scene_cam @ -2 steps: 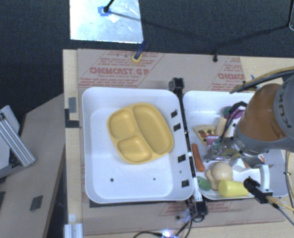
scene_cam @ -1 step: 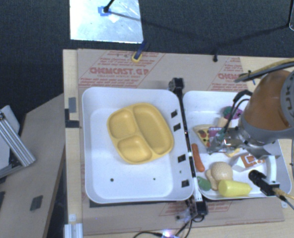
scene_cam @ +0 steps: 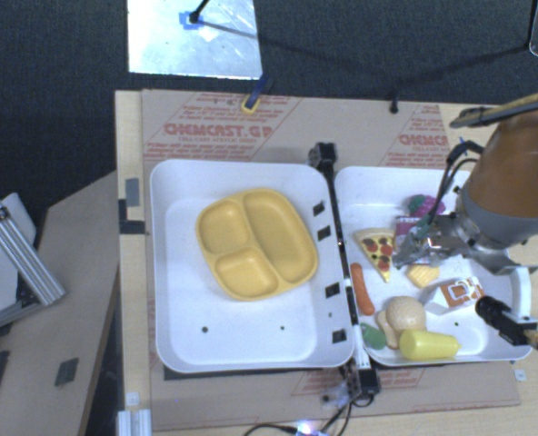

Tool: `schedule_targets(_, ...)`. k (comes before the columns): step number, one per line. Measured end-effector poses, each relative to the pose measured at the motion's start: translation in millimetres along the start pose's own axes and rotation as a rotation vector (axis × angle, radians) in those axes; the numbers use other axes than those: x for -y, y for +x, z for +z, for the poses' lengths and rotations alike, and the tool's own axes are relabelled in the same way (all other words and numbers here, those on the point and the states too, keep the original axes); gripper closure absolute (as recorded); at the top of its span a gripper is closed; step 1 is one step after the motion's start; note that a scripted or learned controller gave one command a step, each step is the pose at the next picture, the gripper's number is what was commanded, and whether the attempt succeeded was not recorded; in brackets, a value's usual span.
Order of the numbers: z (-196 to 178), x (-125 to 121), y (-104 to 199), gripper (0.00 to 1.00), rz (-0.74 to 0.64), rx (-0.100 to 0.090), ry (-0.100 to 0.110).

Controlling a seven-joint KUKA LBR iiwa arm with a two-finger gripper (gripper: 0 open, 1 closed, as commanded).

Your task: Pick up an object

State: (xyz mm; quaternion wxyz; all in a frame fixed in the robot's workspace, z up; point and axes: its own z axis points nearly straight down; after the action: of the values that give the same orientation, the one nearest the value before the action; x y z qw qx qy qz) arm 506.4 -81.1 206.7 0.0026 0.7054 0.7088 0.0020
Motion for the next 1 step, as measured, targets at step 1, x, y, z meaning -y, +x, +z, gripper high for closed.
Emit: schedule_targets(1,-18.7,-1.7,0.0,1.00,0.000,0.000,0.001)
